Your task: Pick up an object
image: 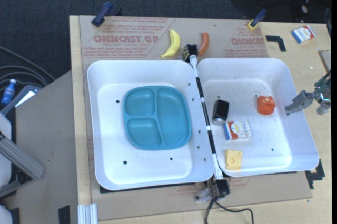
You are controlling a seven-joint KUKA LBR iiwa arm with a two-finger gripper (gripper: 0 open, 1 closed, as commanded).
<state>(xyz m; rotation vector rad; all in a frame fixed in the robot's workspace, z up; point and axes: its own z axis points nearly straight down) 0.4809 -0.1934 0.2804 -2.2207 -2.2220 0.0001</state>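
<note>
While the gripper hovers at the right bin's right rim, whether it is wide or narrow cannot be told; nothing is lifted. The orange object, carton, black block and yellow piece lie inside.

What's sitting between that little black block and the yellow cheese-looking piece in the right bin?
In the camera view, a small white carton lies between the black block and the yellow wedge, slightly off to the right.
</note>
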